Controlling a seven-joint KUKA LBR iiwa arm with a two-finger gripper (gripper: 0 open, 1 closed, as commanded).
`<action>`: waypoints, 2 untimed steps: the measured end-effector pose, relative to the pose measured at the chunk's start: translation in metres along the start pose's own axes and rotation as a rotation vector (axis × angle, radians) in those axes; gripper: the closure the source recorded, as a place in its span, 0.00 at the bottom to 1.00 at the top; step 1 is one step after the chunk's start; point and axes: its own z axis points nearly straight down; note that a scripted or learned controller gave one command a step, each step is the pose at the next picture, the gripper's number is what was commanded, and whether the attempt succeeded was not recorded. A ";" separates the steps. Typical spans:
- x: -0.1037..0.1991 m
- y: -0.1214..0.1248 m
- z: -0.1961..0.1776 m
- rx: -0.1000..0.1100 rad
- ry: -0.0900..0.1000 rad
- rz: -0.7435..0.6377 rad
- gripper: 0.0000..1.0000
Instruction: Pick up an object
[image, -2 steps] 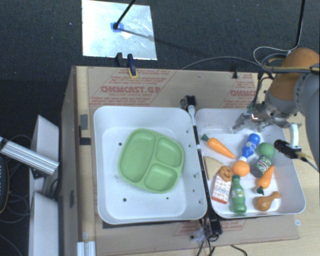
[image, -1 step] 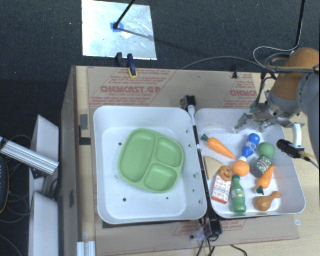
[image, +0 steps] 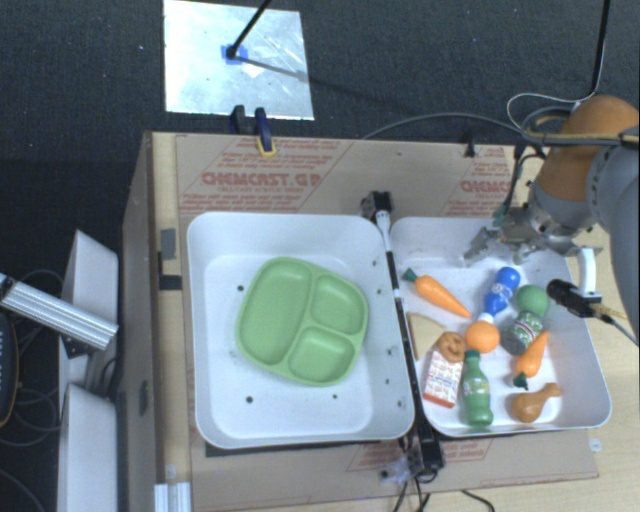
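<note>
Toys (image: 487, 345) are crowding the right bin (image: 598, 400), risking a jammed grab; gripper (image: 505, 238) is hovering far, spread open, holding nothing.

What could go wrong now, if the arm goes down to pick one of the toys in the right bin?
The toys lie crowded: the orange ball touches the blue bottle, so the pincer may push neighbours or catch two. The carrot lies near the bin's left wall, which may block one side of a grasp.
</note>
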 end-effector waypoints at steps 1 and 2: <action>-0.012 0.000 -0.001 0.002 0.004 0.002 0.00; -0.001 0.000 0.000 0.000 0.000 0.000 0.00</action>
